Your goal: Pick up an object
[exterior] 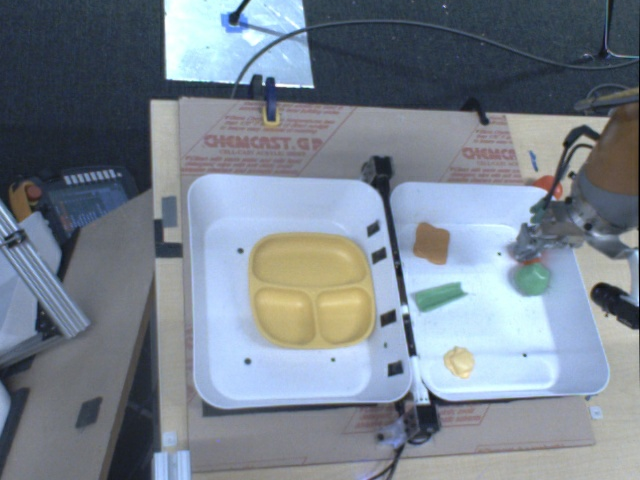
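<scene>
The right bin [575, 368] holds an orange-brown chunk [432, 242] at its upper left. A green bar [438, 295] lies in its middle, a small yellow lump [459, 361] sits near its front, and a round green object [532, 279] rests at its right. My gripper [530, 245] hangs over the bin's right side, just above the round green object and close to touching it. Nothing shows between its fingers.
The left bin [215, 268] carries a yellow three-compartment tray [308, 288]. A black divider strip [392, 268] with clips runs between the bins. Grey equipment stands at the far left, and a cable crosses the dark floor behind the bench.
</scene>
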`<state>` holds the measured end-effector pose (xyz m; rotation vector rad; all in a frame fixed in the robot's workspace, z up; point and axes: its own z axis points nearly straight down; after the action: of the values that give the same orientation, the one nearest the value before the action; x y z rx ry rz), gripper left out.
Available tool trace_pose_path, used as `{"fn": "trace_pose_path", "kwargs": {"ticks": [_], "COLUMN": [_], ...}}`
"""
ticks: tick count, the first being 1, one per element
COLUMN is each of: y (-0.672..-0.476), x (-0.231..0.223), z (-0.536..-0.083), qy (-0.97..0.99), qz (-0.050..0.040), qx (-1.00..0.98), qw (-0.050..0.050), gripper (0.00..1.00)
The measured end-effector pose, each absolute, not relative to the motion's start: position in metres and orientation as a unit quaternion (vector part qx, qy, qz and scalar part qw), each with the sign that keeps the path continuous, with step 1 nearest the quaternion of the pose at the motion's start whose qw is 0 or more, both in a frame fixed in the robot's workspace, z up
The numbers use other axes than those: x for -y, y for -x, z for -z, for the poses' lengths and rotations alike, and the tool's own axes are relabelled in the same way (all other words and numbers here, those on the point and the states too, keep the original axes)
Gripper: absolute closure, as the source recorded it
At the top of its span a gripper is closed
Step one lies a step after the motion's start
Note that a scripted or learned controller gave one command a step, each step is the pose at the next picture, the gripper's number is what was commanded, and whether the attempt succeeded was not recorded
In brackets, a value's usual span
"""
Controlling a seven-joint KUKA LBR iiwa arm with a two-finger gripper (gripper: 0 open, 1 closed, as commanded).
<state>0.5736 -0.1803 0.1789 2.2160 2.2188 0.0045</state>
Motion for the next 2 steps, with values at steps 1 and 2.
{"fn": "trace_pose_path", "kwargs": {"ticks": [1,2], "y": [-0.576,-0.571], "x": [0.181,0.132], "z": [-0.233,-0.226], "qy": [-0.706,-0.704], "qz": [-0.0018,-0.0011], "qx": [-0.709,-0.71], "qw": [0.004,0.0], "gripper": [1.0,1.0]}}
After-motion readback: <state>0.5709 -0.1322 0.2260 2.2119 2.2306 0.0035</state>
